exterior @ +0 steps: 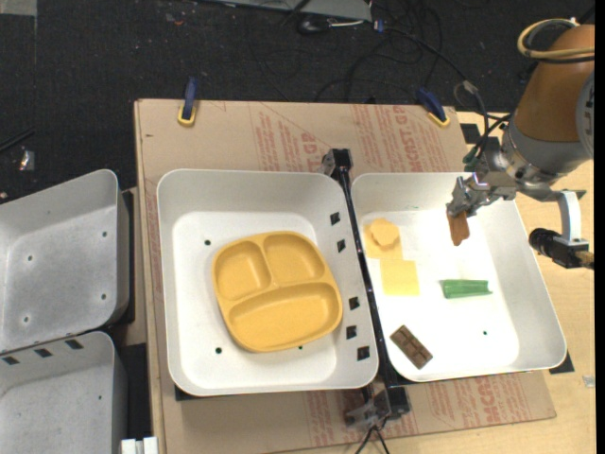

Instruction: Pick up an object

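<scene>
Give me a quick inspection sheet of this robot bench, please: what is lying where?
Surface: cardboard-covered bench bearing two white bins, left bin and right bin.
Job's things: in the right bin, a round yellow piece, a yellow square, a green block and a dark brown bar.
Clutter: a yellow divided plate in the left bin.
Grippers: gripper over the right bin's far side, a small brown piece between its jaws.
Cables: black cables on the floor beyond the bench.
Surroundings: dark floor; spare white bins at left; clamps on the bench's far edge.
</scene>
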Controlling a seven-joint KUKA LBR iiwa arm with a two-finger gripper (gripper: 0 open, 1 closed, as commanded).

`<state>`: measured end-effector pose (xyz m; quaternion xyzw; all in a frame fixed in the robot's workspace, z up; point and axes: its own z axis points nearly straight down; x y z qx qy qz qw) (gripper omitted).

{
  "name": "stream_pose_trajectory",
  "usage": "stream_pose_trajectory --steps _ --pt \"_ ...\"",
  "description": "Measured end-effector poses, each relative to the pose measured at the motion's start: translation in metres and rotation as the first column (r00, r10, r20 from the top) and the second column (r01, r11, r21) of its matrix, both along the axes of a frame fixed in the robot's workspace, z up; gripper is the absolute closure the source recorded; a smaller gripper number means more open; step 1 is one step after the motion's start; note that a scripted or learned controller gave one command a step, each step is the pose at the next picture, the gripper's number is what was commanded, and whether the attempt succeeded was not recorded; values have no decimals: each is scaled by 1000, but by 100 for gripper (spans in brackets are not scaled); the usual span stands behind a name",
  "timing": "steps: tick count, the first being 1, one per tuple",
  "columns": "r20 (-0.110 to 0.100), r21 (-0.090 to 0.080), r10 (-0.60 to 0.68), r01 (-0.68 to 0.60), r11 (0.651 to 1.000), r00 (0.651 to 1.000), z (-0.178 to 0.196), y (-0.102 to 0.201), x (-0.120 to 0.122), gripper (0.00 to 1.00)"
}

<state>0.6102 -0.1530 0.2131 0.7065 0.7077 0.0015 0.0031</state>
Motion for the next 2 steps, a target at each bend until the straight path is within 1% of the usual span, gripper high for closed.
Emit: stream_pose_trajectory --steps 1,2 --pt "-3 1 0 0 1000 1000 24 0 1 100" --pt "-9 3 4 -4 1000 1000 24 52 -25 100"
